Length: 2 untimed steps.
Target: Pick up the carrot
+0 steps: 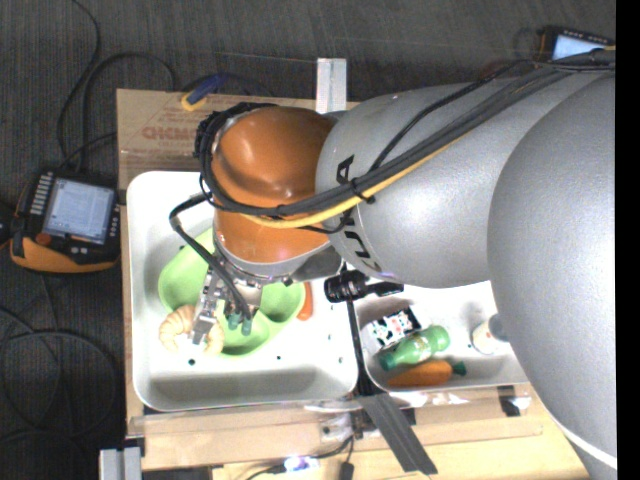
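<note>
Orange carrot (419, 373) in right bin (500, 380), beside green bottle (418, 346).

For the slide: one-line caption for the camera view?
KUKA claw over the green plate in the left bin, while the carrot lies in the right bin.

A brown bench (160, 133) carries two shallow white bins side by side. The left bin (150, 268) covers most of its left half, its rim close to the bench's front edge; the right bin (440, 383) abuts it along a dark divider (352, 338). Printed lettering crosses the bare strip near the bench's back-left corner.
</note>
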Motion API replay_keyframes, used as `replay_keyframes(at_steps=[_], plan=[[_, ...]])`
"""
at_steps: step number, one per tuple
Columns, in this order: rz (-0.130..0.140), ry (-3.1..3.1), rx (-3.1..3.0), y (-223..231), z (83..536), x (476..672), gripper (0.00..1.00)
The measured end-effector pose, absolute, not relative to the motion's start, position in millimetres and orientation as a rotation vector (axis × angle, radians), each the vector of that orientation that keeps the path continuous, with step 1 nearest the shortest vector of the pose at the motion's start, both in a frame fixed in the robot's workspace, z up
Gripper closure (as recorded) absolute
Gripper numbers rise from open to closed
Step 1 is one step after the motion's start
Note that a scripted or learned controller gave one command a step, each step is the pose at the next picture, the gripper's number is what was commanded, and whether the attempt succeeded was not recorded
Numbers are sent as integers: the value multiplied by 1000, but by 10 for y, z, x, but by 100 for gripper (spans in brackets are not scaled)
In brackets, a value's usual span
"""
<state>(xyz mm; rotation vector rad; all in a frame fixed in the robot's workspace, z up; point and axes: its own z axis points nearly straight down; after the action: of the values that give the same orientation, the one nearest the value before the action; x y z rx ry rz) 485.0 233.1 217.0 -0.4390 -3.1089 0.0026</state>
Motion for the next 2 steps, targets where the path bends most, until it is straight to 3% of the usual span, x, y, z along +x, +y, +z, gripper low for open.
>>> replay_keyframes(at_steps=[1,2], plan=[[-2,-3106,-435,2354,2249,4843,100],[1,-3139,95,2331,2149,4837,100]])
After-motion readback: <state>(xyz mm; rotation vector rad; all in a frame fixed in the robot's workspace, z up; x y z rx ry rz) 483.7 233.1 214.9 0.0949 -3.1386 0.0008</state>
